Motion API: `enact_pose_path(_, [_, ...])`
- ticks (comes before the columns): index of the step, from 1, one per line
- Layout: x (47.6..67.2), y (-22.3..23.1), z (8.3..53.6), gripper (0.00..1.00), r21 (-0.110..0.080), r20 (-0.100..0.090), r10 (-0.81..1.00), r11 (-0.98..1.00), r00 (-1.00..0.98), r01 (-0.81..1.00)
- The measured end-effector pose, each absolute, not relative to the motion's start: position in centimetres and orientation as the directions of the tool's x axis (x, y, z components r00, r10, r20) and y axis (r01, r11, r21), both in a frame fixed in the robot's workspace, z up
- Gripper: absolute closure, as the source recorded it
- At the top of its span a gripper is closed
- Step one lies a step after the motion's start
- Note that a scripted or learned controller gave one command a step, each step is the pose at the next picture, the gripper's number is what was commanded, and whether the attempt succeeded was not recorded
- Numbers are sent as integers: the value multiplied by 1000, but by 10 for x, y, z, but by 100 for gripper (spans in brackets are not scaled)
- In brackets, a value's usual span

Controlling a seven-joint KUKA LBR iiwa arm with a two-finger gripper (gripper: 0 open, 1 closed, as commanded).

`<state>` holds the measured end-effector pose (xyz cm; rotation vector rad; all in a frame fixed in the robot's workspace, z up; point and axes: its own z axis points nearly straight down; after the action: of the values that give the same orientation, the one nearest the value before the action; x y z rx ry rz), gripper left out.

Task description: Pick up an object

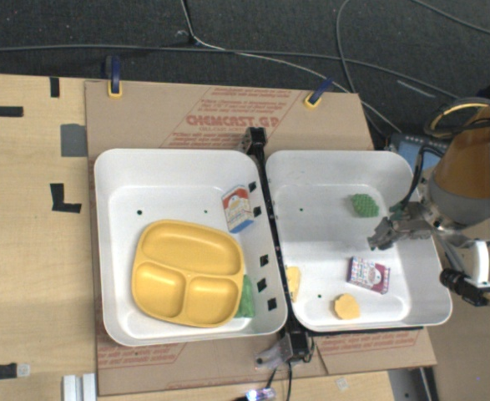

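My gripper point(384, 235) hangs low over the right bin point(328, 174), near its right wall, with the orange-banded arm point(466, 174) behind it. Just below the gripper lies a small pink and white packet point(368, 274). A green bumpy object point(365, 204) sits above and left of the gripper. A round orange piece point(346, 307) rests near the bin's front wall, and a yellow piece point(292, 281) leans at its left wall. Nothing shows between the fingers.
The left bin point(119, 182) holds a yellow divided tray point(188, 272), a small red, white and blue carton point(239, 209) and a green item point(246, 299) by the tray's right edge. Black clips join the bins. Cables cross the dark floor behind.
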<state>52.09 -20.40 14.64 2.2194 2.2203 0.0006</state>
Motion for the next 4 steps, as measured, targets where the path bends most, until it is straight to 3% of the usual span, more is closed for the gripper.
enact_pose_path(2, [516,-205,232,100,3,-2,1000,1,-1,1000])
enact_pose_path(4, [527,-103,236,100,0,0,1000,5,-5,1000])
